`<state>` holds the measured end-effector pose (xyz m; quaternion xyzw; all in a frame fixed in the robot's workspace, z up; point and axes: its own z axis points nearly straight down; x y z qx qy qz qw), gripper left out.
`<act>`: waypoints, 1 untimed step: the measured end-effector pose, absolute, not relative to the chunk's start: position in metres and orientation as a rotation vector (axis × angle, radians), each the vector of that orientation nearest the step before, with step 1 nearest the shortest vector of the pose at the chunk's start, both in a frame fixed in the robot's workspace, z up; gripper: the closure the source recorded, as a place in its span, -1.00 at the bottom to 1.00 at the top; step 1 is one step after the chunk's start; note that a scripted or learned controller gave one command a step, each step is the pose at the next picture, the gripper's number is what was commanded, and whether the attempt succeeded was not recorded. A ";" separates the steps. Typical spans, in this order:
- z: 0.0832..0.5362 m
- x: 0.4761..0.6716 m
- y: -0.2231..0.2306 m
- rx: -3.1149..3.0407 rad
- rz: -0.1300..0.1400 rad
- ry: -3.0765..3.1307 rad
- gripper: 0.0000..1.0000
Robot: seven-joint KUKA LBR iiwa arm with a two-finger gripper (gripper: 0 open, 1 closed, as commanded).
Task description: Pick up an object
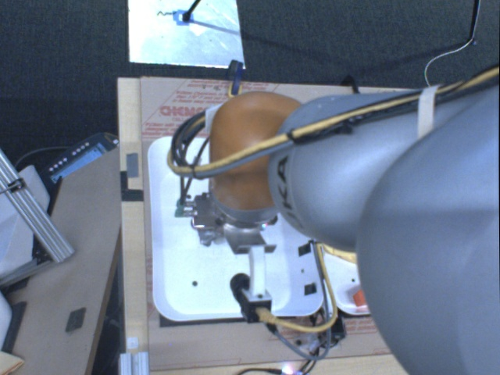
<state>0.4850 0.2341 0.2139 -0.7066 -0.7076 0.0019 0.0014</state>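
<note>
1. The gripper point(205, 223) hung over the middle of the left bin point(176, 264), mostly hidden beneath the wrist. Whether it was spread or closed on anything could not be told.
2. The orange band point(242, 155) of the arm point(391, 209) sat directly above the gripper and covered the far half of the left bin. The grey body of the arm stretched away from that bin to the right.
3. A small dark speck point(194, 282) lay on the floor of the left bin, near its front left corner and apart from the gripper.
4. An orange object point(358, 297) lay in the right bin point(341, 266), just beyond the left bin's right wall. It was well apart from the gripper and partly hidden by the arm.
5. A cardboard sheet point(168, 108) with red print lay under the left bin and showed beyond its far rim.
6. A shiny panel point(183, 22) lay farther back still, behind the left bin.
7. A metal rail point(35, 217) lay at a slant, well to the left of the left bin.
</note>
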 end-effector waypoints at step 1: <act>0.250 0.487 0.234 -2.218 -0.005 -2.225 1.00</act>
